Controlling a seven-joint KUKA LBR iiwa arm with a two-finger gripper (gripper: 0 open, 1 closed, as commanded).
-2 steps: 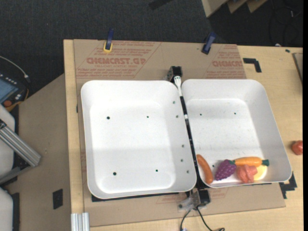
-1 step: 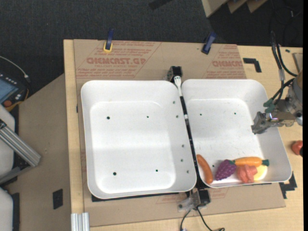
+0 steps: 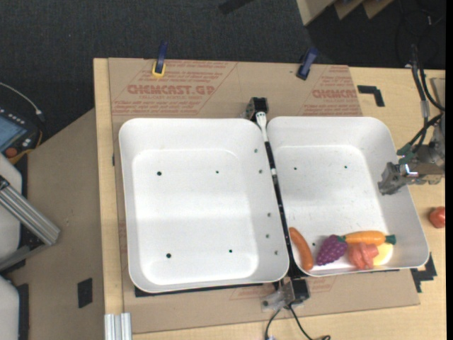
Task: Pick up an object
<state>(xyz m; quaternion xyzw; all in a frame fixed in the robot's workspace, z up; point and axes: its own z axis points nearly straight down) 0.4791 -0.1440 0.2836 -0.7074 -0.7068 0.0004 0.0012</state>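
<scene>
Two bins side by side on bench point(image 3: 212, 83), left bin point(image 3: 141, 261) beside right bin point(image 3: 375, 129); in right bin's near edge, left to right: sausage point(image 3: 301, 248), grapes point(image 3: 330, 249), carrot point(image 3: 368, 237) just behind another piece point(image 3: 361, 256).

Even overhead light; the two shallow white plastic bins point(image 3: 191, 137) appear bright, faint shadows below rims, slight softness overall.

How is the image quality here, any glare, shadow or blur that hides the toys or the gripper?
Camera view: even light, soft shadows inside the right bin; the white plastic looks bright but not blown out. The toy food by its near edge is sharp enough to tell colours. The gripper at the right rim is small and slightly blurred.
</scene>
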